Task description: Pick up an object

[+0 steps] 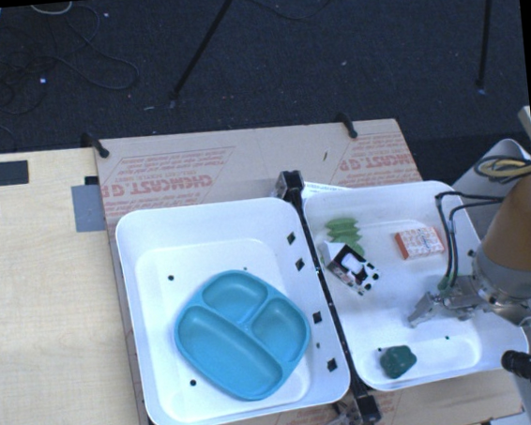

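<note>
Hovering gripper (427, 310), open and empty, dark green lump (397, 361) just below-left, apart.

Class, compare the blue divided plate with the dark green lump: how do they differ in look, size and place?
The blue divided plate is far larger than the dark green lump. The plate is flat with compartments; the lump is rounded. The plate lies in the left bin, the lump in the right bin.

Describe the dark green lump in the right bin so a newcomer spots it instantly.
Start at the right bin, beside the one holding the blue divided plate. Go to its near edge: the dark green lump sits alone there. It is rounded and teal-dark, unlike the paler green piece and the orange-white packet farther back.
</note>
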`<state>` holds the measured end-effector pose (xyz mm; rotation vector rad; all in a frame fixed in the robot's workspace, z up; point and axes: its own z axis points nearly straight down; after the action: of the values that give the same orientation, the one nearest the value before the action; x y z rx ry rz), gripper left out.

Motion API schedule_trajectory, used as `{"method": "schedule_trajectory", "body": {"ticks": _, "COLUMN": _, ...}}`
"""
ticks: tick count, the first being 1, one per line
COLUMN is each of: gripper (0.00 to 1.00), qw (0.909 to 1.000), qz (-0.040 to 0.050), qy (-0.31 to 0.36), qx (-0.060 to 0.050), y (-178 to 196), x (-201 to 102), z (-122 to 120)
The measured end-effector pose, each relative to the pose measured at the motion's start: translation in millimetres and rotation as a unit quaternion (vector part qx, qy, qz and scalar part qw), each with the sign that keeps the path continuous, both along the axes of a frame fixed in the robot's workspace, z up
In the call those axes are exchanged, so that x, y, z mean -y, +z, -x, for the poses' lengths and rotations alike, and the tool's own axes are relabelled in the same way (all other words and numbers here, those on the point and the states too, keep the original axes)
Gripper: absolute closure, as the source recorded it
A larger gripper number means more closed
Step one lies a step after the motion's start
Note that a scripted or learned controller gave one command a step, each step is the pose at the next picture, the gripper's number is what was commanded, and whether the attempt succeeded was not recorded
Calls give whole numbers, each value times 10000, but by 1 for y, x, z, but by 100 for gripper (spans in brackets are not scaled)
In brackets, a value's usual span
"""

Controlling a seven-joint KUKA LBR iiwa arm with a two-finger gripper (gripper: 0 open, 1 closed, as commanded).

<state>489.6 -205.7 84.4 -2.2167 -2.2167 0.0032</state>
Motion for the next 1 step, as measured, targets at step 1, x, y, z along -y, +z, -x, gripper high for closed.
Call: {"method": "schedule_trajectory", "body": {"ticks": 1, "gripper": 100, "qw": 10000, "qz": 14, "qy": -22, "qx": 5, "y": 11, "x": 3, "z": -1}}
